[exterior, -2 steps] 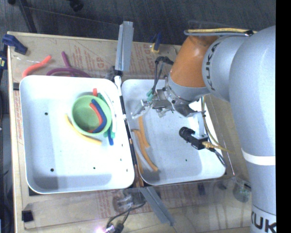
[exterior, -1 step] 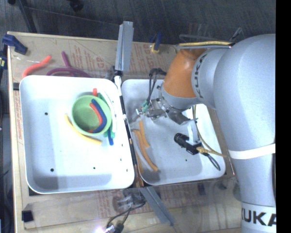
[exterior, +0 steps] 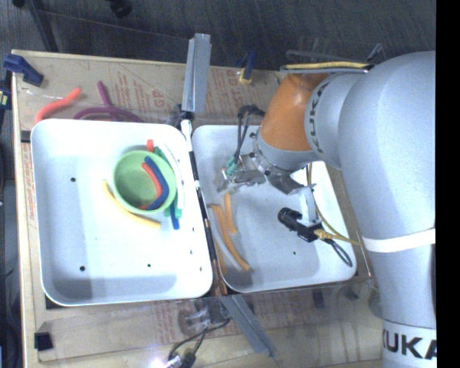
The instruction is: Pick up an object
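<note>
Grey arm [exterior: 368, 144] reaches into the right bin [exterior: 333, 271], its gripper [exterior: 241, 173] low near the bin's upper left; I cannot tell its state. Tan strips [exterior: 228, 232] lie just below it, along the left wall. This looks like the approach: next, descend squarely over a strip.

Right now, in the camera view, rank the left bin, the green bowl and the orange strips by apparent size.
1. Left bin, largest by far.
2. Green bowl, sitting inside it.
3. Orange strips in the right bin: long but thin, so they cover the least area.
</note>
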You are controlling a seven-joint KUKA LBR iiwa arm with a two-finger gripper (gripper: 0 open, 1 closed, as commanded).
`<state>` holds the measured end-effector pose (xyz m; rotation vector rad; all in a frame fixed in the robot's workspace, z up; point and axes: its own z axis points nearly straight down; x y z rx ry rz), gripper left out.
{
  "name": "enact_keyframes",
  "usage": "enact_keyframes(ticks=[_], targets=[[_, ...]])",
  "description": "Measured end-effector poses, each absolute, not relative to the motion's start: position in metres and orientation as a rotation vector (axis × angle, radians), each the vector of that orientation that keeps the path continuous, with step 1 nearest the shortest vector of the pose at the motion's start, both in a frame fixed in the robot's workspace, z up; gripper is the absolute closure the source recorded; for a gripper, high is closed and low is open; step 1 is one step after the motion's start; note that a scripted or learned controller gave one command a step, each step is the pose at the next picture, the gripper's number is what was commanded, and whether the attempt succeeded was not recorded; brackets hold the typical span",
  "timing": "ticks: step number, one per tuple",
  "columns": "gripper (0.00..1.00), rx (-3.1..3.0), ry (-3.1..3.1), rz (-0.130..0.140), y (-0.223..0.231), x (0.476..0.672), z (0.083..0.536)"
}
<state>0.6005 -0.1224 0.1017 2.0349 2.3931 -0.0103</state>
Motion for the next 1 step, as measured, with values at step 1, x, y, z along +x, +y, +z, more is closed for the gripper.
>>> enact_keyframes(ticks=[1], targets=[[1.0, 2.2, 2.244, -0.003, -0.0784, 0.6196, 0.1921]])
